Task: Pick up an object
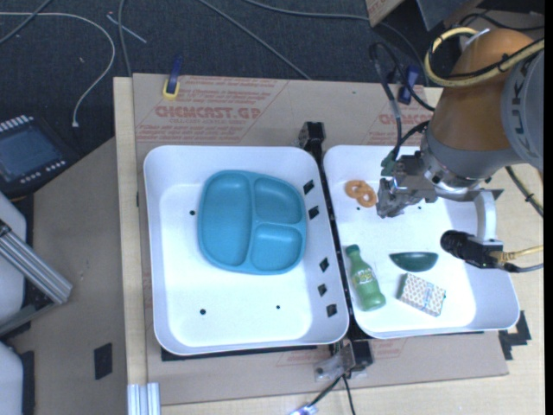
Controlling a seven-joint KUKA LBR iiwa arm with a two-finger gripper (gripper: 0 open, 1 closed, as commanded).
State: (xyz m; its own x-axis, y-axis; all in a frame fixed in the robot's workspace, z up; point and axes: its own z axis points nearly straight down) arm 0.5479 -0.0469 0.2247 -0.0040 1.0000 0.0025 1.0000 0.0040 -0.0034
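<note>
In the right bin [484, 314] lie a green bottle [365, 277], a dark green bowl [413, 259], a patterned white and teal block [422, 295] and an orange pretzel-like ring [360, 192]. My gripper [390, 204] hangs low over the upper middle of this bin, just right of the orange ring and above the green bowl. Nothing shows between its tips.
The left bin [173, 232] holds a blue divided plate [252, 221]. Black clips run along the wall between the two bins. Cardboard lies under both bins, with cables on the dark floor behind.
</note>
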